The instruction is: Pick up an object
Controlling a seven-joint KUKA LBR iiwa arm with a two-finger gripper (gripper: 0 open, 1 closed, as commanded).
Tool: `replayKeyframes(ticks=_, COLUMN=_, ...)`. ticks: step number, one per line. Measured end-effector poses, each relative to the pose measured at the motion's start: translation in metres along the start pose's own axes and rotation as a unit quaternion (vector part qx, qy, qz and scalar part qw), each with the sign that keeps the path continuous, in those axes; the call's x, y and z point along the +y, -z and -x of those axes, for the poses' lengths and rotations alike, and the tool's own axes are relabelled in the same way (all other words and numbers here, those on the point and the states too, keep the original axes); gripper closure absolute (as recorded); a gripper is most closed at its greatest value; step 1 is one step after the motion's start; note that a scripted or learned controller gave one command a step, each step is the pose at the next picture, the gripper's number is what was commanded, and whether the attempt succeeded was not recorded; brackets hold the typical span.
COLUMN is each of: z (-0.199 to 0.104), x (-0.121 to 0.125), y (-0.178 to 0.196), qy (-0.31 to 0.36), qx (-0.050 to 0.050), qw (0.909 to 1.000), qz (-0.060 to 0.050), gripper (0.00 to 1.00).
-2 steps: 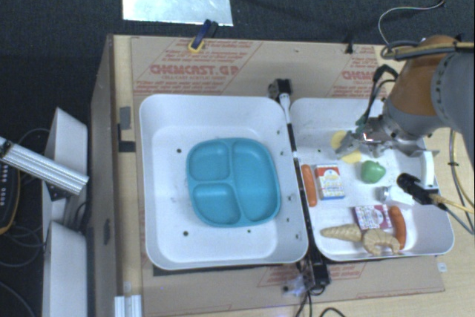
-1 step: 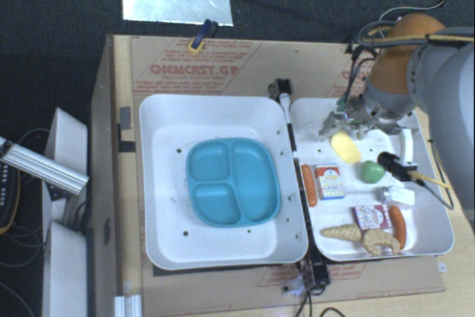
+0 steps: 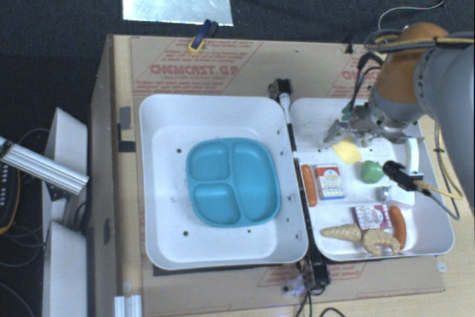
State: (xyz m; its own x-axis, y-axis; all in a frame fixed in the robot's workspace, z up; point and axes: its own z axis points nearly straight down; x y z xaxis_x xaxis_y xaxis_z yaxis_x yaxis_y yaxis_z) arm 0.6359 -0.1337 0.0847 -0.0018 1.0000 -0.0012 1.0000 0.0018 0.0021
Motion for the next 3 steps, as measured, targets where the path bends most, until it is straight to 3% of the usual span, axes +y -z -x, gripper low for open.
replayKeyframes(ticks=1, z=0.015, x=-0.022, y=0.000, qy=0.000, qx=0.000, qw=1.0000, qz=0.000, gripper=0.00)
replayKeyframes(ticks=2, z=-0.026, x=0.031, y=0.000, qy=0.001, qx=0.001, qw=1.0000, qz=0.001, gripper=0.00)
replayKeyframes(ticks=3, z=-0.012, x=0.010, y=0.000, qy=0.000, qx=0.000, qw=1.0000, qz=0.000, gripper=0.00)
